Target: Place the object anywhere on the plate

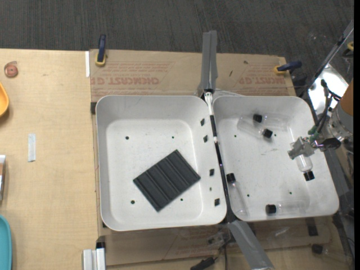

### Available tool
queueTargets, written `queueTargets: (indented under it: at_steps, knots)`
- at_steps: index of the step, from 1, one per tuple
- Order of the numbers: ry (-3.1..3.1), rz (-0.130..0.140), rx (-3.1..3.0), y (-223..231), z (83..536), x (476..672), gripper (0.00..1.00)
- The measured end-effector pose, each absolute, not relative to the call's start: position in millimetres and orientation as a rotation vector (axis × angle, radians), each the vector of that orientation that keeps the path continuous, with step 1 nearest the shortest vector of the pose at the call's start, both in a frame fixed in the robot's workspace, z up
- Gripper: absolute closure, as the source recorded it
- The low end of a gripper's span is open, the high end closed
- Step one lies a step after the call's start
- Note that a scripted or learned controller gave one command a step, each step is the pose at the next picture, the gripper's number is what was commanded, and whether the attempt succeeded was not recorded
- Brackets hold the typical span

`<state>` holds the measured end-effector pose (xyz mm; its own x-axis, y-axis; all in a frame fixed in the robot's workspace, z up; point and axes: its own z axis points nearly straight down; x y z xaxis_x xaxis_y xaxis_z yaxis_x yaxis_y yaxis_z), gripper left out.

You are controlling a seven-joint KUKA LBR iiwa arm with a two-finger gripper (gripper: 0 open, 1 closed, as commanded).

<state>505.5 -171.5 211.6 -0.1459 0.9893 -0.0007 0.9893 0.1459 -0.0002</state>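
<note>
A dark grey ribbed plate lies flat and turned at an angle in the left bin. Several small clear bottles with black caps are in the right bin: two near the back and one along the front wall. My gripper is over the right side of the right bin. A further clear bottle with its black cap pointing to the front sits directly under the gripper and touches it. Whether that bottle is gripped is not visible.
The two bins meet at a central divider with black clips. Cardboard lies under the bins, with clamps at its back corners. A wooden bench top extends to the left.
</note>
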Motion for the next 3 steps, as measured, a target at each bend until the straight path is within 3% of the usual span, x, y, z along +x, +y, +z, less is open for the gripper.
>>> queueTargets:
  at_steps: [1, 2, 3]
  knots:
    - [2.364, -0.002, 2.069, -95.8, 234.2, 508.7, 1.00]
    - [2.537, -0.006, 1.858, 4.2, 189.7, 519.6, 1.00]
    - [2.647, -0.005, 1.695, 65.1, 190.3, 503.9, 1.00]
